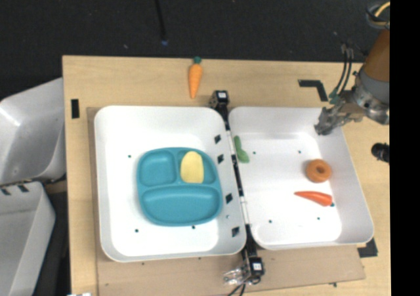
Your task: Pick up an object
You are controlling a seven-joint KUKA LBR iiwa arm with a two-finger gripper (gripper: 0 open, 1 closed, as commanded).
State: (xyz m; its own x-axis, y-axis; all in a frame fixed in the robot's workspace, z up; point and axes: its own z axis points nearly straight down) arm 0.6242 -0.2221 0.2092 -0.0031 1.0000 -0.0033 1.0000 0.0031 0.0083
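Note:
In the right bin (282, 232) lie a brown doughnut (319, 170), a red chilli pepper (314, 197) just below it, and a small green pod (241, 150) by the left wall. My gripper (326, 124) hangs over the bin's far right corner, above and to the right of the doughnut, apart from every object. Nothing shows between its fingers.
The left bin (118, 222) holds a blue divided plate (147, 203) with a yellow lemon-like object (192, 167) in its upper right compartment. An orange carrot (195, 78) lies on the wooden bench beyond the bins. A black clip (219, 98) sits where the bins meet.

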